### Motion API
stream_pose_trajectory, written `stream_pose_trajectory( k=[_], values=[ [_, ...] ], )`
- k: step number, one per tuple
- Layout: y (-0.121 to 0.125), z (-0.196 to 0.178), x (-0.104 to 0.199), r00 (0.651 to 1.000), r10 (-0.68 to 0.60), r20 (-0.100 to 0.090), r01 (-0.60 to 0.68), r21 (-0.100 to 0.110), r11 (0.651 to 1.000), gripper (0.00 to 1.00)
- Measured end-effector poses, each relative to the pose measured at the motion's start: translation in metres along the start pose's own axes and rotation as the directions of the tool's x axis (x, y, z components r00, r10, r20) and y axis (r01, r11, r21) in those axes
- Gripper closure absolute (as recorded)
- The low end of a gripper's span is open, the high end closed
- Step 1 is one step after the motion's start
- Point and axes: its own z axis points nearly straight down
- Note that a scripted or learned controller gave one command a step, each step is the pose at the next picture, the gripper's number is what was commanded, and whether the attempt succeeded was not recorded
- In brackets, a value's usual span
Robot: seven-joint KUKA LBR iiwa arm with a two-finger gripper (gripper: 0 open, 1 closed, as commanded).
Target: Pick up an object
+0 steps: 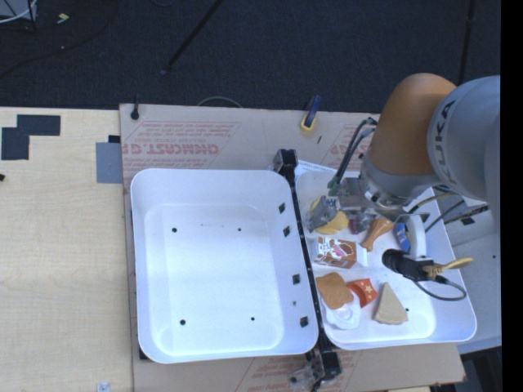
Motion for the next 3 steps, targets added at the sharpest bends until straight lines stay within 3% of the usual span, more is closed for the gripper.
stream_pose_trajectory(
  k=[1,2,3],
  values=[
    [0.002,-0.006,-0.004,1.000,0.005,0.003,-0.005,-0.010,1.000,0.00],
    [0.028,-0.055,0.115,1.000,-0.001,0.002,0.001,-0.015,1.000,0.00],
    [0.037,0.082,0.171,1.000,0.000,0.004,0.000,-0.004,1.000,0.00]
  ],
)
